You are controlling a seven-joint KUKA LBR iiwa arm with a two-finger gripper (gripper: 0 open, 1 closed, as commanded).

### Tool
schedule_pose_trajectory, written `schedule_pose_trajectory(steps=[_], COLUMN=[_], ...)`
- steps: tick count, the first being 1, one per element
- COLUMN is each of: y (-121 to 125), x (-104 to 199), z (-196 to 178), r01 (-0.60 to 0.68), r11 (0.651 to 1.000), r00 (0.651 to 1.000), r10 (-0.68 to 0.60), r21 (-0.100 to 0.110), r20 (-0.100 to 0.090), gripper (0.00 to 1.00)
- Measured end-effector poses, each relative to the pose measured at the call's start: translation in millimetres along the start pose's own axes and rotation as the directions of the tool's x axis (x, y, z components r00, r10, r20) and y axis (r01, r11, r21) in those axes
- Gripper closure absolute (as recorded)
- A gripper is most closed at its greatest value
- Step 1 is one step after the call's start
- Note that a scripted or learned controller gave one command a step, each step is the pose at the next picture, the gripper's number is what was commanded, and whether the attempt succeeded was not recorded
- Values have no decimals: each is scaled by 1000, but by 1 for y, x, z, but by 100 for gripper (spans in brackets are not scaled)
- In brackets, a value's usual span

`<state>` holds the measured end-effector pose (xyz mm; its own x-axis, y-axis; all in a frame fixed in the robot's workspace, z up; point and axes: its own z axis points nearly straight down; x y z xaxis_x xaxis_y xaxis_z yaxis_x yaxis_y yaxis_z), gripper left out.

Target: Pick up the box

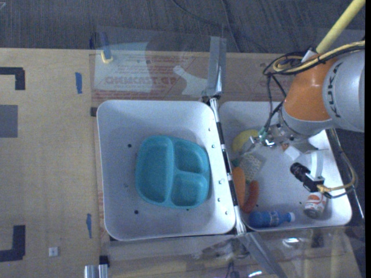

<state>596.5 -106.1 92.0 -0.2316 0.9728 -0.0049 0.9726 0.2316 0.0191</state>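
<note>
Starting at the left, the left bin (110, 155) holds a teal divided tray (173, 171) with bare floor around it; right of the divider, the right bin (342, 213) is crowded; the gripper (264, 141) hovers over a speckled box (251, 165) at centre-right; whether it grips, I cannot tell; lifting seems not yet done; a carrot (239, 184) and blue bottle (271, 218) leave little room.

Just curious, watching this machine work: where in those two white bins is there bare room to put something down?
The left bin has bare floor all around the teal tray, widest along its left side and top. The right bin is crowded: the arm, a blue bottle, an orange piece and small items.
</note>
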Motion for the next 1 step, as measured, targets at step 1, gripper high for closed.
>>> schedule_pose_trajectory(steps=[1], y=[0], x=[0], z=[0], r01=[0], r11=[1000], r00=[1000], r10=[0], r21=[0], r20=[0], gripper=[0])
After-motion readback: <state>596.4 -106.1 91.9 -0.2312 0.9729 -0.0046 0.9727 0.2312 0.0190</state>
